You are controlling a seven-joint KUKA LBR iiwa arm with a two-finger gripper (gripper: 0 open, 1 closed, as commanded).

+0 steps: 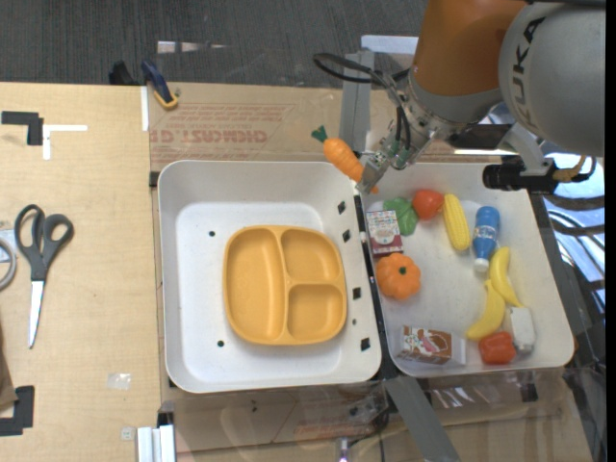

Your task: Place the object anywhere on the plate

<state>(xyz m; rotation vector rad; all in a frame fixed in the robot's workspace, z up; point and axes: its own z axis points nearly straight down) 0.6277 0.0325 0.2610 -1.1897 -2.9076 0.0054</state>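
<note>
Carrot, the toy one with a green top, hangs above the seam between the 2 bins, near their far edge, and you can see it pinched at its lower end by the jaws, which are clamped on it. Working down in size: the desk is pale wood and runs off the left edge, with dark carpet beyond it at the top. The arm comes in from the upper right, its grey body and orange band cut off by the frame. The left bin holds 1 yellow plate with 3 compartments, well apart from the carrot. The right bin holds a banana, a corn cob, a blue bottle, an orange pumpkin, a tomato and some small boxes whose labels are too small to read. Scissors lie on the desk at the left, and a grey object just beside them is cut off by the frame. A blue and yellow clamp sits at the desk's far edge.
</note>
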